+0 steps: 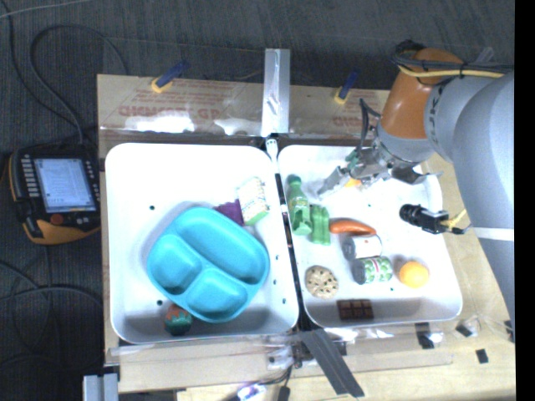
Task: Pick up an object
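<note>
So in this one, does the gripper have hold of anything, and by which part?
Nothing is held. The gripper hangs over the back of the right bin, nothing between its fingers, apart from the carrot and green bottle.

You had a brown bench (134,107) carrying 2 shallow white bins side by side: the left bin (125,224) and the right bin (447,303), touching along their shared edge. A metal bracket (276,90) stood at 12 o'clock between them. 2 clamps, one blue and yellow (170,75) and one yellow (343,89), sat toward 11 and 1 o'clock.
</note>
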Tool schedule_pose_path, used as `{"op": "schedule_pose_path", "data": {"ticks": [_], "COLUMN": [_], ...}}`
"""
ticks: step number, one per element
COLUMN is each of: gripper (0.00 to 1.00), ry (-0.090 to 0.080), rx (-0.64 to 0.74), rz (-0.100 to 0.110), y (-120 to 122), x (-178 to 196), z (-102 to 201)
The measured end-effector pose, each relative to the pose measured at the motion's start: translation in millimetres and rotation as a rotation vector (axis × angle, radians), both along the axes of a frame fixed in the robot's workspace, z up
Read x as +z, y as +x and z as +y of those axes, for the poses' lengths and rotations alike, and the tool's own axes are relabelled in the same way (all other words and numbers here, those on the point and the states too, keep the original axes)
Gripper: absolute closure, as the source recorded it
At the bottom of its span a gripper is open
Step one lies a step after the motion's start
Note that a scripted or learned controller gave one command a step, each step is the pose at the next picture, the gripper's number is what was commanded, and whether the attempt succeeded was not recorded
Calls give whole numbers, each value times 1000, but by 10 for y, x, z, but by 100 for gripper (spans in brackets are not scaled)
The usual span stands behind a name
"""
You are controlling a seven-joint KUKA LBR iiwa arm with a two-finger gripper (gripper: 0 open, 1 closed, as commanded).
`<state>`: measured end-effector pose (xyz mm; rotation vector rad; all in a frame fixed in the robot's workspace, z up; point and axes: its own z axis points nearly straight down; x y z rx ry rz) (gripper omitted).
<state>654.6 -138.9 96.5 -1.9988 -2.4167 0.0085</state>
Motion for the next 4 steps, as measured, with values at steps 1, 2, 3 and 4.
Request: {"op": "schedule_pose_path", "data": {"ticks": [1, 2, 3, 4], "gripper": [0, 0, 0, 0], "ry": [0, 0, -3, -3], "rx": [-164, 33, -17, -17], "rz": [-5, -18, -20, -20], "y": [-493, -1322, -746, -746], "x": [687, -61, -65, -65], "z": [83, -154, -150, -150]}}
